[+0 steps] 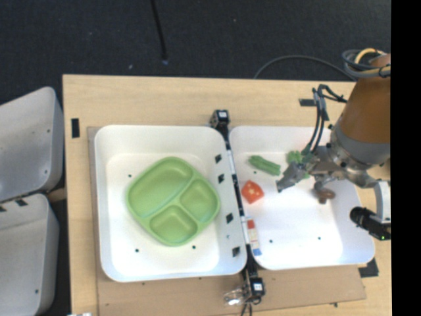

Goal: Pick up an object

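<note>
A light-green three-compartment plastic plate [172,201] lies in the left white bin [105,242]. In the right white bin [296,259] sit a small orange-red block [252,191] and a dark-green elongated piece [264,164]. The gripper [299,174] hangs just right of them, its fingers spread apart around nothing. By my reading, no pick is made yet; descent and closing remain.

Dark carpet floor [99,25] fills the top, from 9 through 12 to 3 o'clock. A thin black cable [155,18] runs across it near 12. Light wooden bench [158,101] sits centre. Two pale grey chair seats [26,143] at 9 o'clock, touching the bench's edge. Even, flat light.
</note>
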{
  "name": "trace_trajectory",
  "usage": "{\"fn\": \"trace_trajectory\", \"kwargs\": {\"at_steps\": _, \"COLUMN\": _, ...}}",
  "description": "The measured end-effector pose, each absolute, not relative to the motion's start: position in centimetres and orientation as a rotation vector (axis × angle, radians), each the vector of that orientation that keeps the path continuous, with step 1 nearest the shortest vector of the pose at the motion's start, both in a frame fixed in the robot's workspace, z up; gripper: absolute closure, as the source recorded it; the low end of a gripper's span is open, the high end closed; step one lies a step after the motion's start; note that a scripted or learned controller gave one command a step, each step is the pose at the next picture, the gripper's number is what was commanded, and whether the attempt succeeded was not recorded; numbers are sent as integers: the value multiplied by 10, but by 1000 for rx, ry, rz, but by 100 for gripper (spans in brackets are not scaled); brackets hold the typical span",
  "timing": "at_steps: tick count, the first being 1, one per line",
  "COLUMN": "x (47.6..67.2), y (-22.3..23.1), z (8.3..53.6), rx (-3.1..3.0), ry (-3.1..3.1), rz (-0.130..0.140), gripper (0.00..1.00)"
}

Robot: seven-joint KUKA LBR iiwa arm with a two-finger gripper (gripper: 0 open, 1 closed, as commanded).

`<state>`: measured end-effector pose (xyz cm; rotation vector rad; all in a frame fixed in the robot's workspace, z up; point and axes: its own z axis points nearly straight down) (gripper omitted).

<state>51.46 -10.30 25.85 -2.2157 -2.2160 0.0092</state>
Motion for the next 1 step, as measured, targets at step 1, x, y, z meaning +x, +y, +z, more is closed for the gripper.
{"fn": "trace_trajectory", "kwargs": {"at_steps": 1, "x": 517, "y": -103, "z": 264, "rx": -2220, "ry": -2225, "rz": -1, "gripper": 0}}
